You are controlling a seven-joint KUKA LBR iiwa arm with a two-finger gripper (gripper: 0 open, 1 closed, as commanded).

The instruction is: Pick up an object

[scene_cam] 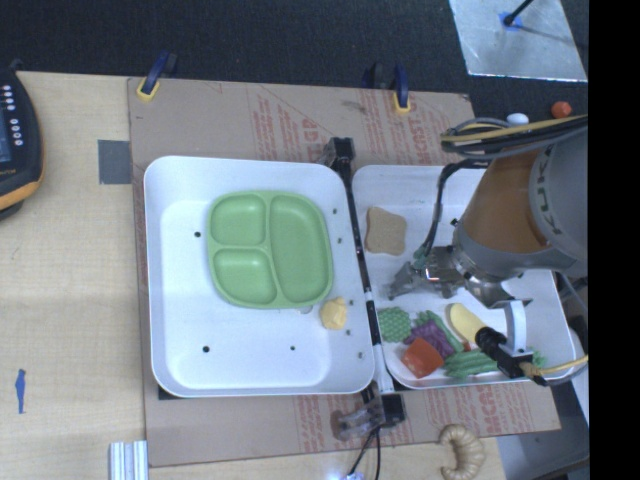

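Note:
My gripper (408,276) hangs over the left part of the right bin (400,183), just below a tan bread slice (385,230) and above a green bumpy piece (394,322). Its metal fingers (395,288) stand open with nothing between them. Toy food lies at the bin's front: a purple piece (433,327), a red piece (423,357), a yellow piece (464,321) and a green pod (470,365). The grey arm with its orange band (510,208) covers the bin's right side.
The left bin (180,318) holds a green divided plate (270,248) and a small yellow object (334,314) by its right wall. A tan curled object (462,450) lies on the cardboard in front of the bins. A black controller (15,138) sits at the far left.

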